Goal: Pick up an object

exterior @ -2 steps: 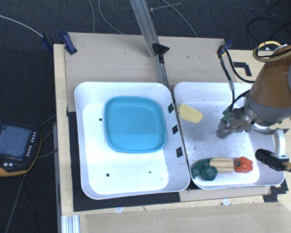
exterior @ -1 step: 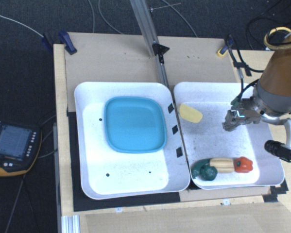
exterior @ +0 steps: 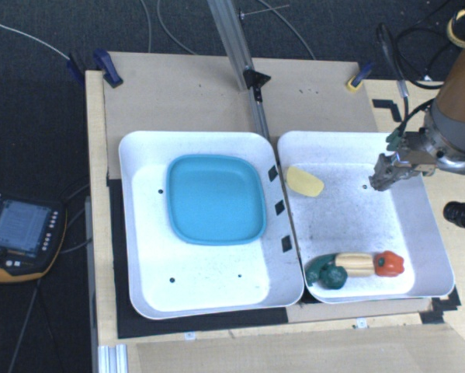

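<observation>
In the right bin [exterior: 418, 208] lie a pale yellow flat piece [exterior: 304, 182] near its upper left corner, and along its front edge a dark green lump [exterior: 327, 273], a tan roll [exterior: 355, 264] and a red tomato-like object [exterior: 388, 263]. My gripper [exterior: 381, 179] hangs over the upper right part of this bin, well above and to the right of the yellow piece. Nothing shows between its fingers.
The left bin [exterior: 139, 231] holds a light blue square plate [exterior: 216, 199]. A metal pole [exterior: 234, 33] slants down to the seam between the bins. Clamps sit at the bench's back corners, and cables and a handheld pendant [exterior: 19, 235] lie on the floor.
</observation>
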